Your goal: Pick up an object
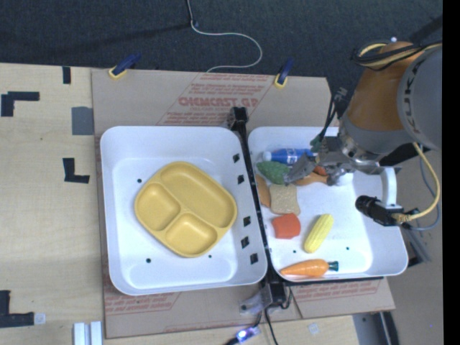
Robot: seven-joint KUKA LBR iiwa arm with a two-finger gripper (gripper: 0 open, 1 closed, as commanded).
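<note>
Carrot (307, 268) along right bin's (388, 264) front rim

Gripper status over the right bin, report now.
Gripper low in the right bin, among the blue bottle, green vegetable and bread slice. Corn, carrot and red piece lie apart, nearer the front.

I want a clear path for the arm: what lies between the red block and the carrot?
In the camera view, only bare white bin floor separates the red block from the carrot; the corn sits off to the side.
</note>
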